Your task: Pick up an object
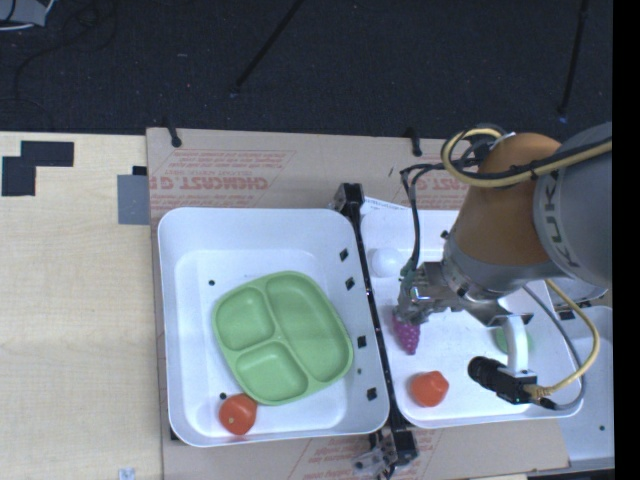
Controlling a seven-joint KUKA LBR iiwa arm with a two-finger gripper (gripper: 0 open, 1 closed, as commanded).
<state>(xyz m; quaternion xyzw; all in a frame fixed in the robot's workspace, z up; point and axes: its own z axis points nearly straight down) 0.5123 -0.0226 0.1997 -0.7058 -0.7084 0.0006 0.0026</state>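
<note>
Tomato (238, 414) — gripper (412, 306) perhaps touching grapes (407, 334)

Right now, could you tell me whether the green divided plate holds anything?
Empty: all three compartments of the green divided plate show bare green. The red tomato lies beside it on the bin floor.

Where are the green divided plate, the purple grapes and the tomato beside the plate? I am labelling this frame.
green divided plate (283, 337): camera view, on the ridge between its compartments.
purple grapes (408, 335): camera view, middle of the bunch.
tomato (238, 414): camera view, centre of its red top.
</note>
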